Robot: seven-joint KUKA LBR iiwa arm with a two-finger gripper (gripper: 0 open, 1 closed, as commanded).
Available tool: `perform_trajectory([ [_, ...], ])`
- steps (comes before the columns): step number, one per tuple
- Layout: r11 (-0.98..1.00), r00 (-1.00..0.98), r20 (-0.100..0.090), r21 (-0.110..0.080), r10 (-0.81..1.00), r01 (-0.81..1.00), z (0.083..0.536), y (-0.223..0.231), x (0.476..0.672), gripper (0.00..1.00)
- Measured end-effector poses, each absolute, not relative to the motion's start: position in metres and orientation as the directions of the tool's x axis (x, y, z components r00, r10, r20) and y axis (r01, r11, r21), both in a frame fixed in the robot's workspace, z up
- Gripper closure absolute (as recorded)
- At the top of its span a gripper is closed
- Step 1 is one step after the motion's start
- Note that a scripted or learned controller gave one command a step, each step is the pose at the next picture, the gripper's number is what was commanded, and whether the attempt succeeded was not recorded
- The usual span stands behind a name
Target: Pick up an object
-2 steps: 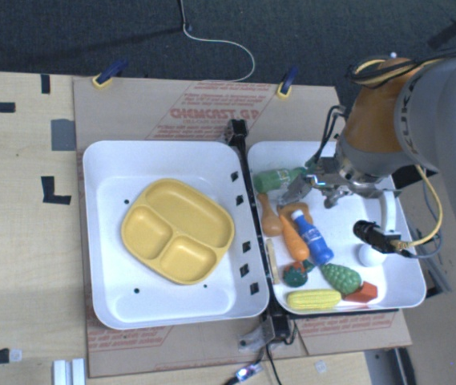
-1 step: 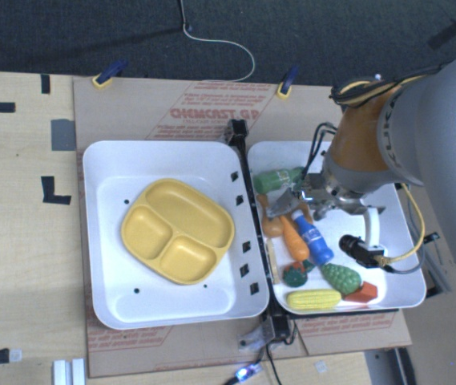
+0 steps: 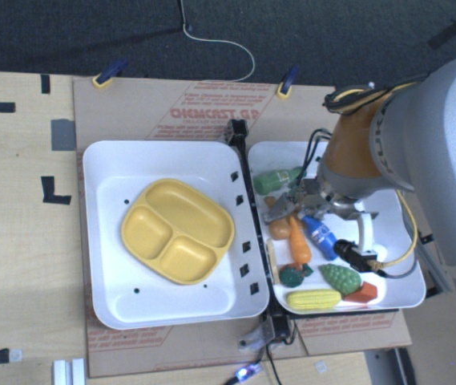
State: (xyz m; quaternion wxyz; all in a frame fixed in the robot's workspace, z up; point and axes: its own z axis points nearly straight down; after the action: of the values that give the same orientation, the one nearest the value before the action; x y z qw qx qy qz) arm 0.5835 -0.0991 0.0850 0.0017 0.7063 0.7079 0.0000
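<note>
My gripper [image 3: 290,204] reaches down into the upper left part of the right bin [image 3: 400,215], under the grey arm with its orange band. It sits just above an orange carrot [image 3: 299,245] and a tan piece [image 3: 279,229], and just below a green bottle-like item [image 3: 272,181]. A blue bottle [image 3: 320,235] lies right beside it to the lower right. Along the bin's front edge lie a yellow corn cob [image 3: 313,299], a dark green piece [image 3: 292,277], a bumpy green item [image 3: 340,277] and a red piece [image 3: 363,294].
The left bin [image 3: 107,175] holds a yellow divided plate [image 3: 178,229]. A black divider strip [image 3: 248,207] runs between the bins. The arm's body covers the right bin's upper right. Black and yellow cables [image 3: 396,267] loop over that bin's right side.
</note>
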Motion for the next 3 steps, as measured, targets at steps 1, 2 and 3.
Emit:
perform_trajectory([
  [1,0.003,-0.003,-0.004,0.005,1.000,1.000,0.097,-0.099,0.584,1.00],
  [2,0.002,-0.002,0.000,0.004,1.000,1.000,0.160,-0.099,0.587,1.00],
  [3,0.001,-0.001,0.000,0.002,1.000,1.000,0.206,-0.098,0.580,1.00],
])
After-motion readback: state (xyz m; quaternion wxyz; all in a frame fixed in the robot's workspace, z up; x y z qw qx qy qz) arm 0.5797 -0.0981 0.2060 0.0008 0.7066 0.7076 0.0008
